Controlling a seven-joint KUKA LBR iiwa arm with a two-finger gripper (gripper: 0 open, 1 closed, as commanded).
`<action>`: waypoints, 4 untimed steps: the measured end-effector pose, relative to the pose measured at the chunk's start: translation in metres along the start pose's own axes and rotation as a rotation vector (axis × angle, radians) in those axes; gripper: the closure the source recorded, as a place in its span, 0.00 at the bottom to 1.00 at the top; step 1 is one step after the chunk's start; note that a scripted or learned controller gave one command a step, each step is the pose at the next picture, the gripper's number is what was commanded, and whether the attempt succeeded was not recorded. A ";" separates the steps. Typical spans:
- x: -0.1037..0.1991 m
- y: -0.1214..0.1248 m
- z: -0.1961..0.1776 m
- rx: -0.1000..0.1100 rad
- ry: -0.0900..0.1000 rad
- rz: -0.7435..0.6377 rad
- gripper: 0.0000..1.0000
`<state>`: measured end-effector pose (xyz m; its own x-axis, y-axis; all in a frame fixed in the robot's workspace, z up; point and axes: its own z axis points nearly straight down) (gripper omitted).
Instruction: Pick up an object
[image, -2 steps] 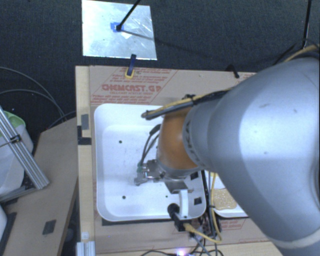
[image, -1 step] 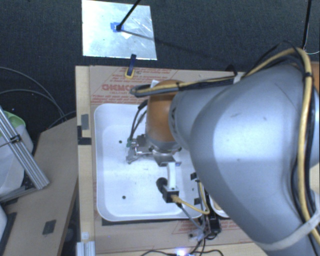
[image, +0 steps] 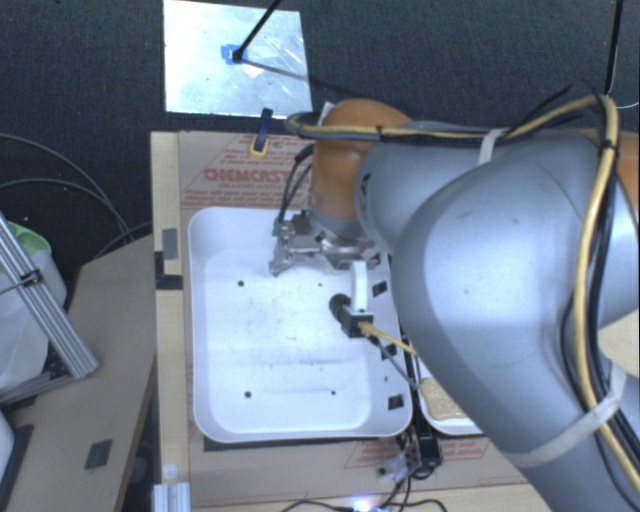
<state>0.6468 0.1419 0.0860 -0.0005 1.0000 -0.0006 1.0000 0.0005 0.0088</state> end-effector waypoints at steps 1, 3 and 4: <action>-0.076 -0.029 -0.106 0.000 -0.001 0.006 0.00; -0.023 0.007 -0.236 0.002 0.001 -0.007 1.00; 0.058 -0.036 -0.228 0.009 0.003 -0.011 1.00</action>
